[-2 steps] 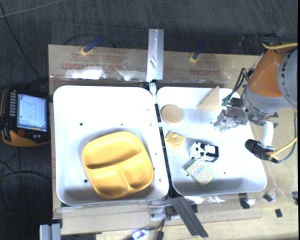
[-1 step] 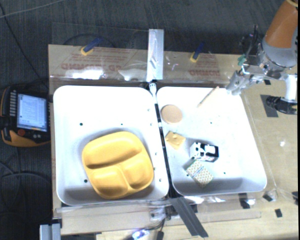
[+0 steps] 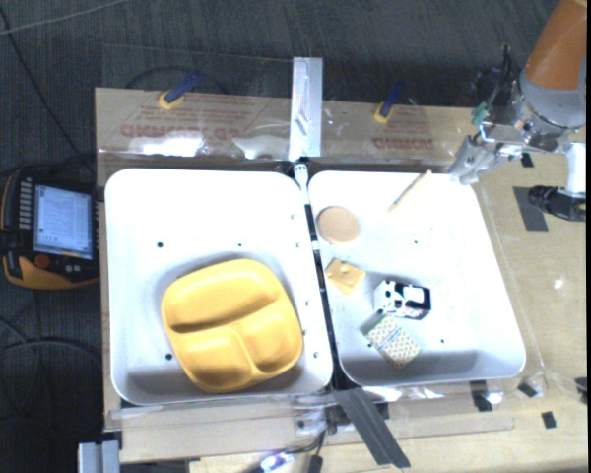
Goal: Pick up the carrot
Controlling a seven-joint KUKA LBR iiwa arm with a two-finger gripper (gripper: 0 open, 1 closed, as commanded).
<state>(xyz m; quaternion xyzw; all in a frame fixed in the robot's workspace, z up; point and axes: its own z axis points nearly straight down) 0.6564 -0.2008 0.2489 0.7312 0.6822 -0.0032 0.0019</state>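
Lower left, the left white bin [image 3: 138,195] holds a yellow divided plastic plate [image 3: 232,321]. The right white bin [image 3: 473,294] holds a patterned block [image 3: 394,341], a black-and-white toy [image 3: 403,299], a yellow wedge [image 3: 344,276] and a tan disc [image 3: 338,225]. At its upper middle lies a thin pale stick [image 3: 410,191], possibly the carrot, slanting lower-left to upper-right. Whether the grey two-finger gripper [image 3: 469,169], at upper right, is apart or together I cannot tell.

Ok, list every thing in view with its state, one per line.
gripper: over the right bin's far right corner.
yellow plate: upright, flat in left bin.
tan disc: flat in right bin.
yellow block: lying in right bin.
thin stick: lying slantwise in right bin.
pendant: screen lit, left of the bench.
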